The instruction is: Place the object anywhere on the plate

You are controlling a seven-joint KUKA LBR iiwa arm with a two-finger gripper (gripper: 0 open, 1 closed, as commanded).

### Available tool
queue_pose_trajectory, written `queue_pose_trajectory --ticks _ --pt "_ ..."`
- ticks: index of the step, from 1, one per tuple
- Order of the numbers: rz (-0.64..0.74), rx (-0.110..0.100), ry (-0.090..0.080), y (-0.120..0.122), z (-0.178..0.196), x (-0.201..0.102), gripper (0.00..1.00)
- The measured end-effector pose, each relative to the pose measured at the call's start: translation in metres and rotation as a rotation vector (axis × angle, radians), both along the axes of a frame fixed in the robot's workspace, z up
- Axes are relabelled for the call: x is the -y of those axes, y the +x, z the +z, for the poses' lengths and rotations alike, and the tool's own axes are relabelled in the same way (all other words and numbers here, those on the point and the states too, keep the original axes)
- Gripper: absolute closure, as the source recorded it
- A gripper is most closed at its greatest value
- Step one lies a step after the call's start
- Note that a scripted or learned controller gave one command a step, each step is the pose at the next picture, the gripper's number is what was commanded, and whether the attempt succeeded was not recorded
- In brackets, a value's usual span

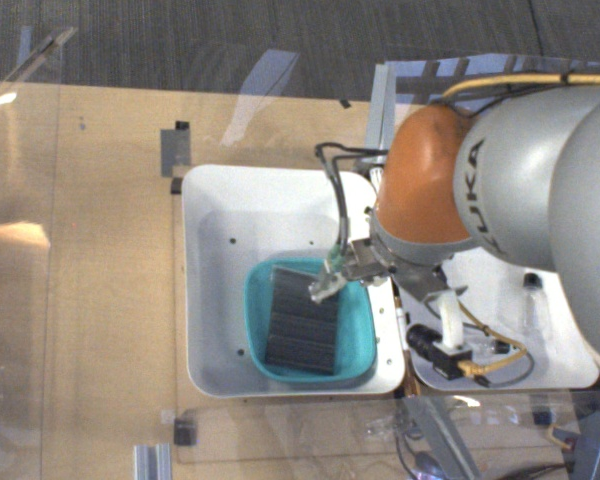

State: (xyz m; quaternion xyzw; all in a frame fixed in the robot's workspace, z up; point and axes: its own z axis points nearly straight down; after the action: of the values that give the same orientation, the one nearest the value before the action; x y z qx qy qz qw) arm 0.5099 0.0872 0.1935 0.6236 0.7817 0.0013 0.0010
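The dark ribbed rectangular object point(302, 323) lies flat inside the teal plate point(358, 353), which sits in the near-right part of the left white bin point(215, 298) on the table point(80, 298). The gripper point(330, 280) hangs just above the object's far-right corner, at the plate's far rim, with the grey arm point(540, 178) and its orange band point(425, 173) filling the right side over the right bin point(555, 368). Whether the fingers are apart or closed I cannot tell; the wrist hides them, and contact with the object is unclear. Judging by how things lie, the placing looks essentially done: the object rests within the plate's rim. What seems left is for the gripper to be free of it and clear away.
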Motion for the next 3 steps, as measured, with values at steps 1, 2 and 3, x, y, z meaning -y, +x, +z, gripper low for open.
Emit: queue_pose_trajectory --ticks 1,2,3 --pt "0.002 0.005 0.001 0.002 0.011 -0.001 1.00" --pt "0.002 0.005 0.001 0.002 0.011 -0.001 0.00" --pt "-0.170 0.008 0.001 -0.021 0.137 0.043 0.00"
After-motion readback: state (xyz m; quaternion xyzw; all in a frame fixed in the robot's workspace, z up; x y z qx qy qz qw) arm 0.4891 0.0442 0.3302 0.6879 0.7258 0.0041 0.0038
